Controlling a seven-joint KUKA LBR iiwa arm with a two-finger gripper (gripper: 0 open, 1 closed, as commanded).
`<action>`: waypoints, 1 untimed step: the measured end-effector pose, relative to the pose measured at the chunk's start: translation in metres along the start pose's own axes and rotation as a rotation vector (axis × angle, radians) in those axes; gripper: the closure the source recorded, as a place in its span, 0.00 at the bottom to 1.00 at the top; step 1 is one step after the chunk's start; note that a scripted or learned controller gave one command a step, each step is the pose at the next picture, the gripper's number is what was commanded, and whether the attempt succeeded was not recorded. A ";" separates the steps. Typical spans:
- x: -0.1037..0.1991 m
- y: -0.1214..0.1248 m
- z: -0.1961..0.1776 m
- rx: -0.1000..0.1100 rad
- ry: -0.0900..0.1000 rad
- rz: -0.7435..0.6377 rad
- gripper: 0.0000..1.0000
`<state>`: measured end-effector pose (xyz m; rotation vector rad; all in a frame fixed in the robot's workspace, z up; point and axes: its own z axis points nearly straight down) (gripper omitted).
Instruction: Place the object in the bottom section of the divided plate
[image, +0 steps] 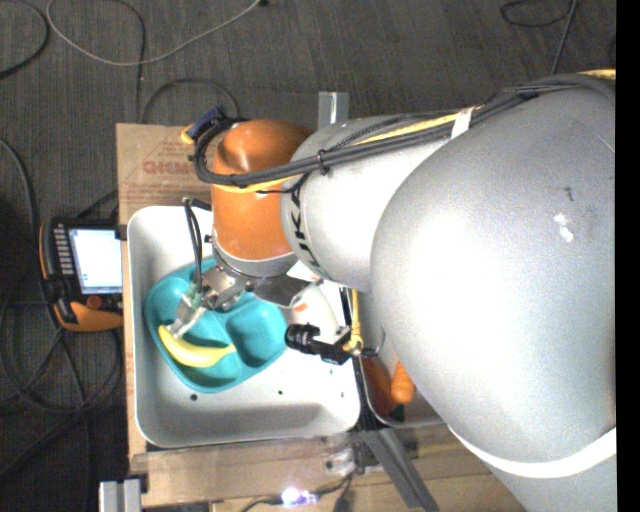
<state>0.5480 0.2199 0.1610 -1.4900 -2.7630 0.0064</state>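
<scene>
1. Arm (480, 270): big grey body fills the right side of the view, reaching in over the white bin from the right. Cables run along its top edge.
2. White bin (250, 415): left of the arm, sitting on a wooden bench. It's the landmark for the rest. A second bin lies to its right, mostly under the arm; just a sliver w/ something orange (398, 385) shows at the white bin's lower right corner.
3. Bench (150, 165): bare wood strip w/ red print shows above the white bin's top edge.
4. Orange band (250, 205): on the arm's wrist, above the white bin's upper half, partly overhanging the bin's top rim.
5. Plate (255, 335): blue, divided, inside the white bin, left-centre. Its upper part is hidden under the wrist.
6. Pendant (85, 270): orange/black handheld w/ lit screen, on the floor just outside the white bin's left wall.
7. Banana (195, 350): yellow, curved, lying in the plate's lower-left section, toward the white bin's left wall.
8. Gripper (190, 318): inside the white bin, over the plate's left side, fingers pointing down-left, tips right at the banana's upper end. Can't tell if the fingers are spread or closed, or if they grip the banana; too small & blurred.
9. Black fitting (310, 340): w/ yellow bit, just right of the plate, near the white bin's right wall.
</scene>
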 end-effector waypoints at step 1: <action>-0.072 -0.017 -0.100 -0.004 -0.004 -0.107 0.00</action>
